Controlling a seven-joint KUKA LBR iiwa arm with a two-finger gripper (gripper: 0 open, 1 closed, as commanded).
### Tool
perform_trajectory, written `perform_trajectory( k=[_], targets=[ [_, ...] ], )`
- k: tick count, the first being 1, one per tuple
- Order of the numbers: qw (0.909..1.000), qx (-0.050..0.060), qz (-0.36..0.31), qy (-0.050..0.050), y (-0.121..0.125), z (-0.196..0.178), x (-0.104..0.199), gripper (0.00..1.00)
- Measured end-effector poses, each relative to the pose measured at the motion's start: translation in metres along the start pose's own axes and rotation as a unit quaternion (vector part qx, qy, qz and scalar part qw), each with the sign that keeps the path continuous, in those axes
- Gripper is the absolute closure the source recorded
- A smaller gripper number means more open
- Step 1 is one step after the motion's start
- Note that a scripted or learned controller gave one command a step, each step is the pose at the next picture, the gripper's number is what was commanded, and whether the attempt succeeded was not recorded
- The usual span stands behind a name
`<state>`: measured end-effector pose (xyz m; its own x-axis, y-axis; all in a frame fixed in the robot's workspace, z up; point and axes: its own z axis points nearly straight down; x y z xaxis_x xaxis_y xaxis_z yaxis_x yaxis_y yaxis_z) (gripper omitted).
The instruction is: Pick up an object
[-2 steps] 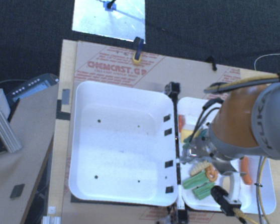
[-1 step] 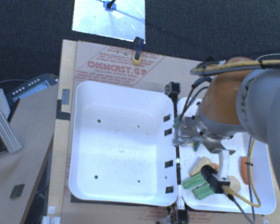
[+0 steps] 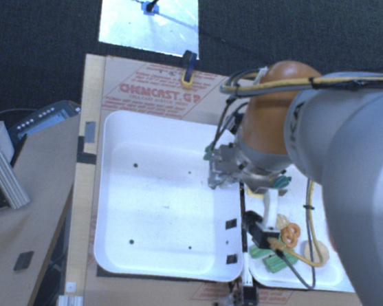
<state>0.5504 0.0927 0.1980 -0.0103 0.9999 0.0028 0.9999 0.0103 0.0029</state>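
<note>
My gripper (image 3: 218, 173) hangs low over the near-right part of the left bin (image 3: 126, 175), close to the wall shared by the two bins. The grey arm and its orange band cover much of the right bin (image 3: 329, 276). In the right bin's near corner lie an orange pretzel-shaped piece (image 3: 290, 234) and a green block (image 3: 276, 264), with a smaller green piece (image 3: 260, 251) beside it. A teal item (image 3: 282, 183) peeks out from under the wrist. Nothing is visible between the gripper's tips from this angle.
The left bin's floor shows just a few dark specks. A cardboard sheet (image 3: 158, 89) lies under both bins, with a small yellow and black clip (image 3: 187, 69) at its far edge. A grey device (image 3: 47, 117) sits off to the left of the bench.
</note>
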Motion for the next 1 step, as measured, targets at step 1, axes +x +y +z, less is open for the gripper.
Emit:
perform_trajectory(
  k=[1],
  targets=[
    [1.0, -0.008, 0.0, 0.001, 0.0302, -0.1966, 0.0397, 1.0]
  ],
)
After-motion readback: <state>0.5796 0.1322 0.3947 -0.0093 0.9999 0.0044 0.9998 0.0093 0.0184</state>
